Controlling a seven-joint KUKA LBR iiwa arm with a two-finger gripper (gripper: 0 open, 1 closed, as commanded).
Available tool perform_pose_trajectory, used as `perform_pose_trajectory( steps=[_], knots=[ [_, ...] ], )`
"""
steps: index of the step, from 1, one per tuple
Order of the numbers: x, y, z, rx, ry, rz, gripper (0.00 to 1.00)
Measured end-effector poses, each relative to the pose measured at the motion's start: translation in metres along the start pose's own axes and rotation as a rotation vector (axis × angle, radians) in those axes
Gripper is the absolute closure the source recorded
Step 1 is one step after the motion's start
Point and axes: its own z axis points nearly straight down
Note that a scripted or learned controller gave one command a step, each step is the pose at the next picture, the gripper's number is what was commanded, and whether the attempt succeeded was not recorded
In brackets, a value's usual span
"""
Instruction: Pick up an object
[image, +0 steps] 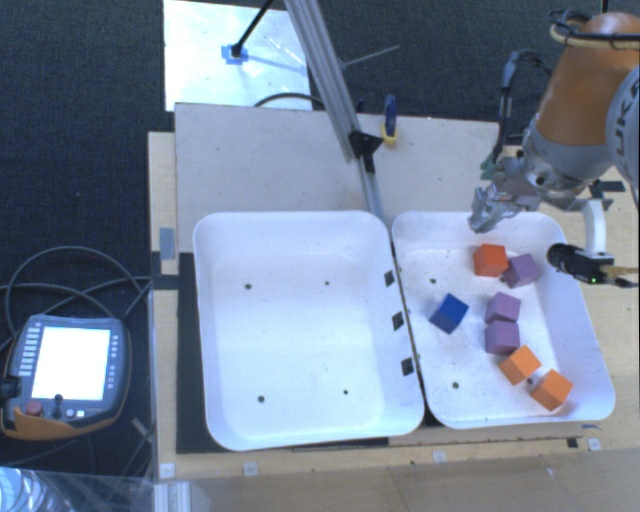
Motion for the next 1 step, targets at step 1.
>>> perform_pose_trajectory(
  steps=[1],
  knots=[
    [0.0544,-0.0062,-0.0025,0.001,0.000,0.000,1.00]
  ],
)
